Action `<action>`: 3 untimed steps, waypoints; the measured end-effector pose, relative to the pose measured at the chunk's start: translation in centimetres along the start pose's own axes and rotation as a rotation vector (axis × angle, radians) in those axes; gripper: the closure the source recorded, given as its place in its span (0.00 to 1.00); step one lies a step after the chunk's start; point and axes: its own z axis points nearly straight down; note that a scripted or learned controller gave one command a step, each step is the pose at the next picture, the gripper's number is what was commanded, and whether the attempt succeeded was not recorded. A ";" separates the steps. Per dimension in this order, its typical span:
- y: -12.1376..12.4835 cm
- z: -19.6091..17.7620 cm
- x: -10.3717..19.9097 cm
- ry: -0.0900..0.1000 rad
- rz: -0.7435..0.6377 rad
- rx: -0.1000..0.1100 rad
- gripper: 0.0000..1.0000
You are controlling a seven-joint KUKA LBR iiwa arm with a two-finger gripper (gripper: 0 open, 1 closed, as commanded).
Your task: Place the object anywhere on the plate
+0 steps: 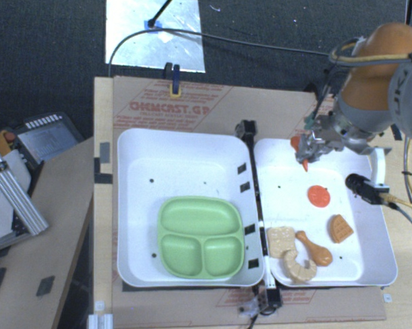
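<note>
A green plate (200, 238) with three compartments lies in the front half of the left bin (145, 158). My gripper (306, 156) hangs over the back left part of the right bin (286, 177), well to the right of the plate and behind it. A small red-orange object (305, 164) pokes out from between its fingers, which are shut on it. Another bit of red (296, 141) shows at the gripper's left side.
Loose toy food lies in the right bin: a red disc (319, 196), an orange-brown wedge (340, 228), a drumstick (314, 247), a beige slab (280, 238) and a pale curled piece (299, 267). A black divider (249, 175) separates the bins.
</note>
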 end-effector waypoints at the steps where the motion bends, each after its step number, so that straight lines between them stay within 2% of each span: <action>1: 0.4 1.0 5.8 0.000 0.000 -0.001 1.00; 2: 0.1 1.1 12.1 0.000 -0.001 -0.002 1.00; 3: -1.7 2.1 17.4 0.000 0.000 0.001 1.00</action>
